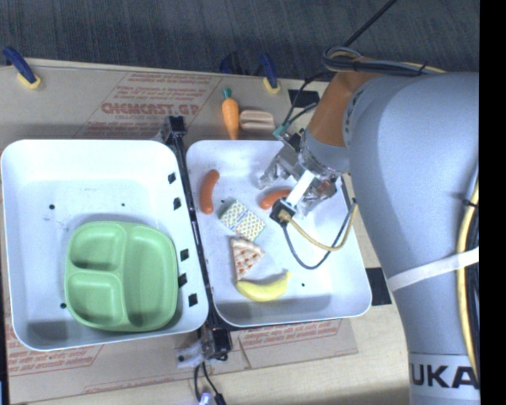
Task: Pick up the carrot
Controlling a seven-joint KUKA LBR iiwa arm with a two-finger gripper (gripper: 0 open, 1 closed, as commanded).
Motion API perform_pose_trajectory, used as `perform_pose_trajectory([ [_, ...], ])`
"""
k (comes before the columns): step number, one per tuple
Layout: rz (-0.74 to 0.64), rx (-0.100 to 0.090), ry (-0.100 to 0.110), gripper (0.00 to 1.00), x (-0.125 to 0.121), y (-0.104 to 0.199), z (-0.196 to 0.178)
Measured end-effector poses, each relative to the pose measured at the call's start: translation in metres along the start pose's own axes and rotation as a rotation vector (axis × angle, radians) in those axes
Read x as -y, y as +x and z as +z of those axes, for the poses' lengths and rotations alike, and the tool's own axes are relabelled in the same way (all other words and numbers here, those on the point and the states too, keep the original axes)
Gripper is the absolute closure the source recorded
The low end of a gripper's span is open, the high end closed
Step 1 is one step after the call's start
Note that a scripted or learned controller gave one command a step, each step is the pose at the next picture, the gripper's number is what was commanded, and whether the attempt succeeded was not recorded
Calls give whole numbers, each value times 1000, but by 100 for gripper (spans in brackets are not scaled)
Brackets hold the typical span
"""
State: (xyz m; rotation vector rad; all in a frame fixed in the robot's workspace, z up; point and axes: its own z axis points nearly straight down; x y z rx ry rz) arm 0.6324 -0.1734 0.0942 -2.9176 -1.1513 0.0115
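Our gripper (280,194) hangs low in the right bin (346,289), toward its upper right part, and we cannot tell from this angle how it is set. Just beside it, partly under its tip, lies a small orange-red piece (272,198), and we see nothing lifted. A little further left lie a sausage (207,191), a checkered packet (242,220), a pizza slice (245,257) and a banana (265,287).

The carrot (229,116) lies outside both bins, on the cardboard (143,106) just above the right bin's top edge, next to a small tan block (256,121). It looks untouched and apart from the gripper. We judge the pick has not begun in earnest: reaching, closing and lifting all remain. The left bin (34,184) holds a green divided plate (121,275).
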Motion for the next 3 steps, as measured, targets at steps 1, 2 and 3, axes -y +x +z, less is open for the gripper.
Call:
perform_pose_trajectory([
  [1, -3, -1, 1, 100, 0, 1, -12],
  [2, -3, -1, 1, 0, 0, 1, -11],
  [3, 184, -4, -3, 0, 50, 44, -106],
])
